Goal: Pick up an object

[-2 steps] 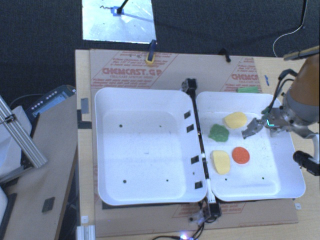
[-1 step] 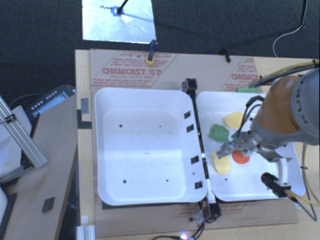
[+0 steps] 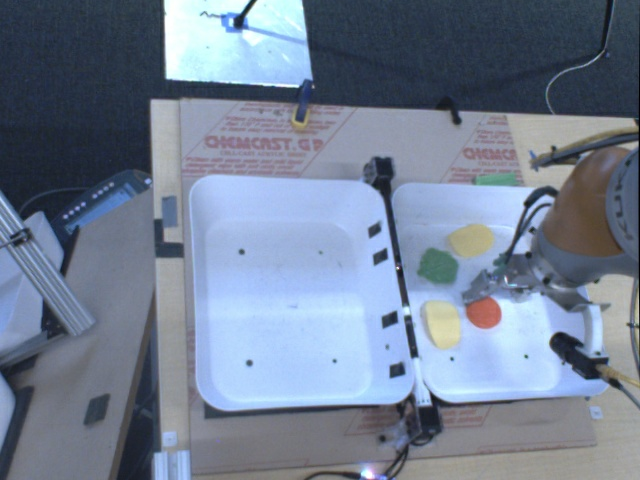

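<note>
Nearest the camera, we found a pale yellow oval piece in the right bin, its long axis running toward and away from the camera. Beside it lay a red round piece, directly under the gripper. A green piece and a yellow piece lay farther back. We could not tell whether the claw was apart or together; the arm hid part of the bin.

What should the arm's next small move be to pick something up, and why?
Probably a short drop onto the orange-red piece: the gripper sits just above it in the right bin, nothing visible between its fingers, with the yellow piece lying close beside.
</note>
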`<state>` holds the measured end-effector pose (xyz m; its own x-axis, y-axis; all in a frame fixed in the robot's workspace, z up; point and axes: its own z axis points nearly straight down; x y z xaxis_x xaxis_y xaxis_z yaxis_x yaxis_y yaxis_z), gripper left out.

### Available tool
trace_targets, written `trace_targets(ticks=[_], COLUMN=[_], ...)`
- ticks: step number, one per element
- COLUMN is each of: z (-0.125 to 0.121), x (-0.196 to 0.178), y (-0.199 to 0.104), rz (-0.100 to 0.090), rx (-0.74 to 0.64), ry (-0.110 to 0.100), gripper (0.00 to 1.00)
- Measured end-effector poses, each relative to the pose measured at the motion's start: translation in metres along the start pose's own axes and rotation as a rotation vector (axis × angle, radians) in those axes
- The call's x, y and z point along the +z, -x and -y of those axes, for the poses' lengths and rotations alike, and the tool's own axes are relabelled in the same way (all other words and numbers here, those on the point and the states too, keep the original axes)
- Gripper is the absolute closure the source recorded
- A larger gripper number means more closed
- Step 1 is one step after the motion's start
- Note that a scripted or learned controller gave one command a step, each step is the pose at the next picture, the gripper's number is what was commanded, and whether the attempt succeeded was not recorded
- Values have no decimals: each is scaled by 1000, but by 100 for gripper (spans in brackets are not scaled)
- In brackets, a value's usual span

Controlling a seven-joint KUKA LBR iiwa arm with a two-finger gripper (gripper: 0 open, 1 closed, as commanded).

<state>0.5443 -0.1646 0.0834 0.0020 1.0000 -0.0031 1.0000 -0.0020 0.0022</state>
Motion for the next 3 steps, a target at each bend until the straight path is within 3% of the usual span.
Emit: trace_targets(ticks=[1,2,3], z=[-37,-38,-100], x=[-2,-2,-2], y=[-62,-11,-45], rz=[-3,-1,-2], rx=[-11,-1,-10], ry=[2,2,6], gripper=[0,0,0])
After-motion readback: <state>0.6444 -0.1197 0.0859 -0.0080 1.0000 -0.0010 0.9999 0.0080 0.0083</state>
